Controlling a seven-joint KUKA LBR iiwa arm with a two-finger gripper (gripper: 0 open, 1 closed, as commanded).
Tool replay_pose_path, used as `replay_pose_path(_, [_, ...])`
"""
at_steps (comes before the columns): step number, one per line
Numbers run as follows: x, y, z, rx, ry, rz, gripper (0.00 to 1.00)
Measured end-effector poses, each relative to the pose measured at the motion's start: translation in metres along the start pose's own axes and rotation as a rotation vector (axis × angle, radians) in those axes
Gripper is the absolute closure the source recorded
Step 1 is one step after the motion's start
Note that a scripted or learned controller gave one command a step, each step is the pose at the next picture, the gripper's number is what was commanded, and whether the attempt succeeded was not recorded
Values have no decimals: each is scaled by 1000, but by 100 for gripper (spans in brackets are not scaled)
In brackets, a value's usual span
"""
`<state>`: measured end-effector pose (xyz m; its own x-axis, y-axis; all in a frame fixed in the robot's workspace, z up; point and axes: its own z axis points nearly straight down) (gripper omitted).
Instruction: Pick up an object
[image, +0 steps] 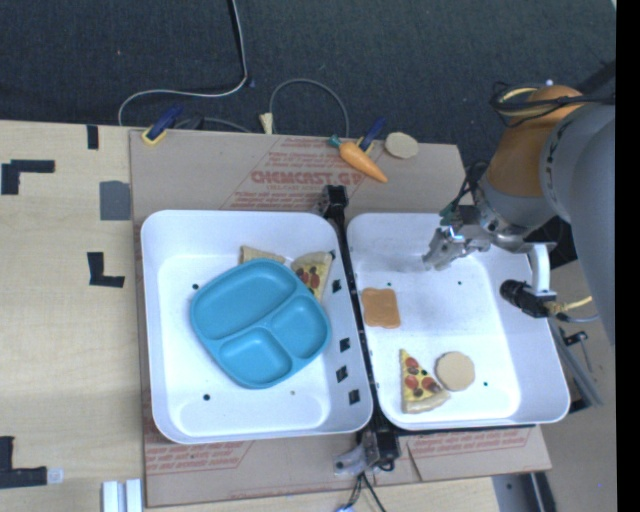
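Camera view: gripper (440, 252) hovers over right bin (520, 400), can't tell its state; next it needs dropping onto toast (381, 308).

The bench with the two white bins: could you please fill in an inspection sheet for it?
Surface: cardboard sheet under left bin and right bin.
Job's things: right bin holds toast, pizza slice, round cookie.
Clutter: blue divided plate in left bin, food pieces tucked behind it; toy carrot on the cardboard.
Grippers: gripper over right bin's far side, holding nothing.
Cables: white cable behind the bench.
Surroundings: dark carpet.
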<state>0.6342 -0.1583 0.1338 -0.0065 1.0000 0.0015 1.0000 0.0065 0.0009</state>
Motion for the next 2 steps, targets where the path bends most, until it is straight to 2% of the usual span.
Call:
replay_pose_path(1, [67,-69,-41,5,0,3,100])
replay_pose_path(2, [64,-66,-39,2,-1,5,0])
